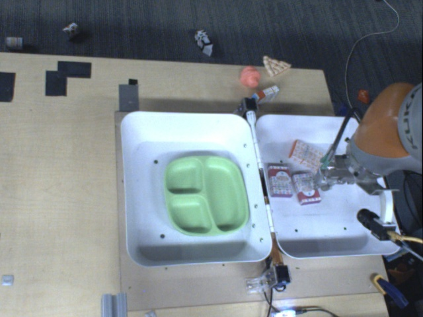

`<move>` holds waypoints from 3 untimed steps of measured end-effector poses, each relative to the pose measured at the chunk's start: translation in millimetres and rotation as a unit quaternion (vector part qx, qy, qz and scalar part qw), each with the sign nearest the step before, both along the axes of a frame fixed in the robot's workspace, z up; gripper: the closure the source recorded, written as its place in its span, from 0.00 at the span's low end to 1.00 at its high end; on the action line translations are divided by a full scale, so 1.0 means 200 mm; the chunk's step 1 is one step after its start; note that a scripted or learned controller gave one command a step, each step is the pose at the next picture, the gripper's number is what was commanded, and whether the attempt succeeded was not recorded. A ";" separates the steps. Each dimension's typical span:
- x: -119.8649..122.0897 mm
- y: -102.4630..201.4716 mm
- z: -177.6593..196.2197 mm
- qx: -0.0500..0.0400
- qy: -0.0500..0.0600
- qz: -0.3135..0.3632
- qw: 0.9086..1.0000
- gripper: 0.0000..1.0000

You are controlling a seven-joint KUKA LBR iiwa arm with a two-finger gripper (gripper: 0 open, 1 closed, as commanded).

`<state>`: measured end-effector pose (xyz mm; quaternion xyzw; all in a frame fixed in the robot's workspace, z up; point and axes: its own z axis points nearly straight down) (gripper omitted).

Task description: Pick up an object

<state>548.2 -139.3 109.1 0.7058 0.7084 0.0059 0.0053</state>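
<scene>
Hovering at right of frame, the grey two-finger gripper (324, 176) sits over small red-and-white card packets (307, 191) in the right white bin (317, 246); grip state undeterminable.

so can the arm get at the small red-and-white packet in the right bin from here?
Probably yes. The pincer sits right over the packet in the right bin, with neighbouring packets beside it, not on top.

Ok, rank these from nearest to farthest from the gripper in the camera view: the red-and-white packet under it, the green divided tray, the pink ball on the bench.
1. Red-and-white packet, right bin, just beside the gripper.
2. Pink ball, on the bench beyond the bins.
3. Green divided tray, left bin.
</scene>
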 end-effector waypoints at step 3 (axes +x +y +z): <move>-0.28 0.23 -0.05 -0.002 -0.001 -0.001 1.000 1.00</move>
